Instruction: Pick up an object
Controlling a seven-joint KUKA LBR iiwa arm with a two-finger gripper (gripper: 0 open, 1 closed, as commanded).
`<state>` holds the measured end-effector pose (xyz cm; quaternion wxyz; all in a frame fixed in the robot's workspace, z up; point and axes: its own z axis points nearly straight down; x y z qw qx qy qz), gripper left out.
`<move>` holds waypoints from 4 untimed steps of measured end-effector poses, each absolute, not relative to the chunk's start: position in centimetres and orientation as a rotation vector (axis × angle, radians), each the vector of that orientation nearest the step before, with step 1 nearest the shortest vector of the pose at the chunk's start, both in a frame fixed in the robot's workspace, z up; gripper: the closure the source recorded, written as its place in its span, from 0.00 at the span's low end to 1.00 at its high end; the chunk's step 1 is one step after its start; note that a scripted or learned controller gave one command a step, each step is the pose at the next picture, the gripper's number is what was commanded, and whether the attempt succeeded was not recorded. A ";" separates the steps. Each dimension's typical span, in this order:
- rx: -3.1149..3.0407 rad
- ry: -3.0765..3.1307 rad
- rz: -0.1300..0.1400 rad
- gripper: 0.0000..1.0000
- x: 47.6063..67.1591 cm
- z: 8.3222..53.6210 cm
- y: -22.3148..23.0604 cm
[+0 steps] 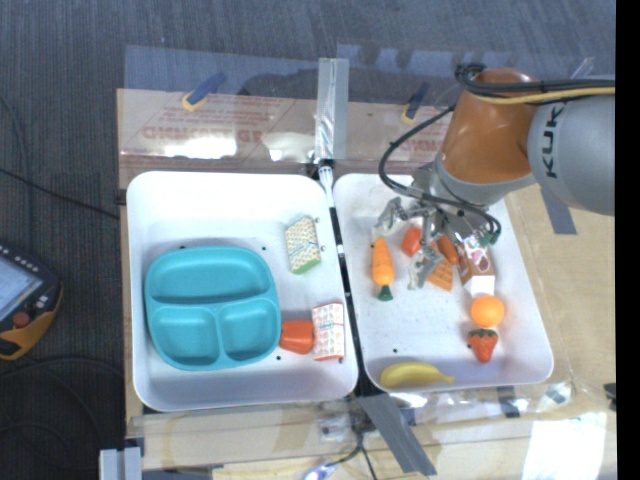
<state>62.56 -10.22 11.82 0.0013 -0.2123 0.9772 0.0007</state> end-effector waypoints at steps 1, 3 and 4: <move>-0.587 3.072 -0.003 0.00 60.0 9.1 -10.0; -0.245 3.121 0.000 0.00 59.3 9.0 -9.6; -0.204 3.117 -0.003 0.00 58.8 9.1 -9.4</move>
